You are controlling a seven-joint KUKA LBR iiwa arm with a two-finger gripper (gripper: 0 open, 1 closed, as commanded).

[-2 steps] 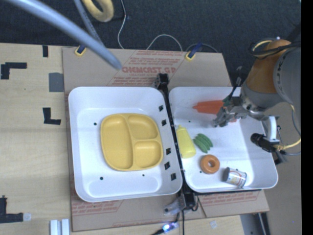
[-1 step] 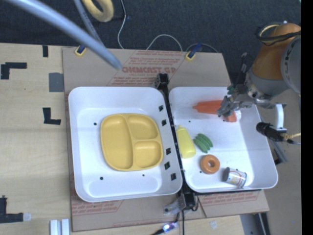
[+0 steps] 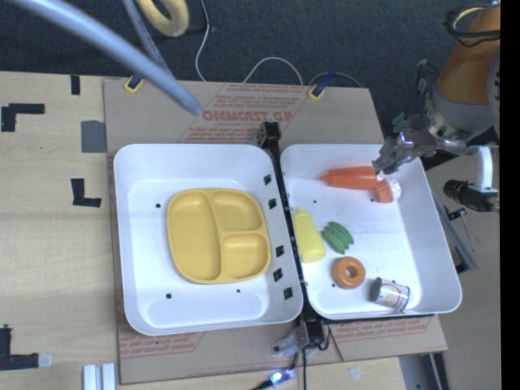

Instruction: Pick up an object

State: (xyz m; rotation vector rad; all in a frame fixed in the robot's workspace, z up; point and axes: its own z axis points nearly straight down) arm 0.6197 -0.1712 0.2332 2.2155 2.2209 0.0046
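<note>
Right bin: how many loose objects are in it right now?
5. Orange carrot at the far side by the gripper; yellow piece along the divider; green piece mid-bin; donut and small can near the front.

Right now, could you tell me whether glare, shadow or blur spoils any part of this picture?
Camera view: the grey bar crossing the top left is soft and out of focus; the white bins are bright but keep detail; the carrot and doughnut read sharply with only faint shadows; the claw is slightly blurred.
</note>
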